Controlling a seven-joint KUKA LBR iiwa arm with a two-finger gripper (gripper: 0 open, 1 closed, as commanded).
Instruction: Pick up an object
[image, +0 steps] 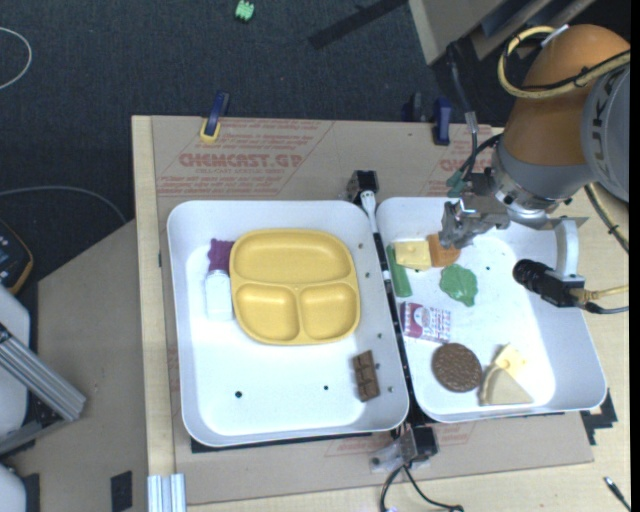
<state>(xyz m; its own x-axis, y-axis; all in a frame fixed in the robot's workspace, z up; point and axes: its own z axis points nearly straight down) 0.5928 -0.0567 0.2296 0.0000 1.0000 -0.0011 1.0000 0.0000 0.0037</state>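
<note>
Looking down from the fixed camera, the arm is reaching in from the right and the claw (455, 232) is hanging low over the right bin (575, 345), right at a small orange-brown piece (443, 251) beside a pale yellow block (410, 254). That orange piece is looking like the likely target, judging by how the claw is lining up straight above it. Whether the claw is open, closed or gripping, I cannot tell; cabling and the wrist are covering it.

The green toy (460, 285), brown cookie (457, 367) and cheese wedge (506, 376) are lying scattered, apart from one another, leaving room to descend. The left bin (190, 330) is carrying a yellow divided plate (295, 285); the purple thing (219, 254) behind it is partly hidden.
</note>
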